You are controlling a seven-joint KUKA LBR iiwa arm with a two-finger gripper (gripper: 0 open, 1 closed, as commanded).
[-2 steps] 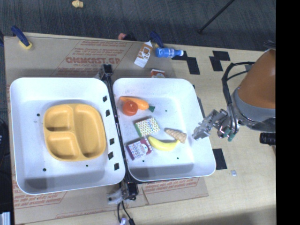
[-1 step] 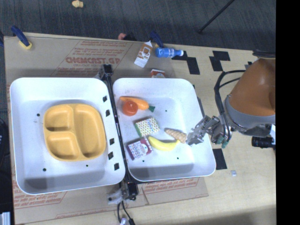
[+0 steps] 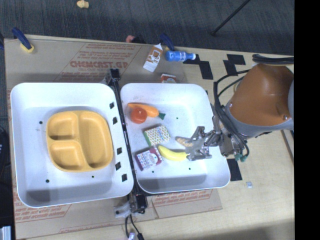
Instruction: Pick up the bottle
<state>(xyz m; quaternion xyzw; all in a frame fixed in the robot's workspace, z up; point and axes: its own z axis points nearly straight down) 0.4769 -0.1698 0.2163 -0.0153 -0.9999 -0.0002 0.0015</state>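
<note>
The bottle (image 3: 179, 56) is small and blue with a pale cap, lying on its side on the bench behind the right bin (image 3: 200, 96), outside both bins. My gripper (image 3: 196, 144) is low inside the right bin, near its right wall, far in front of the bottle. Its fingers (image 3: 199, 132) are spread open, pointing left at the right end of a yellow banana (image 3: 172, 154). A small tan item (image 3: 182, 141) lies just off the fingertips; nothing is clamped between them.
The right bin also holds a carrot (image 3: 149, 109), a red ball (image 3: 139, 115), a green patterned packet (image 3: 156, 134) and a pink packet (image 3: 148, 159). A yellow divided plate (image 3: 80, 139) lies in the left bin (image 3: 25, 104). A small carton (image 3: 152, 58) lies beside the bottle.
</note>
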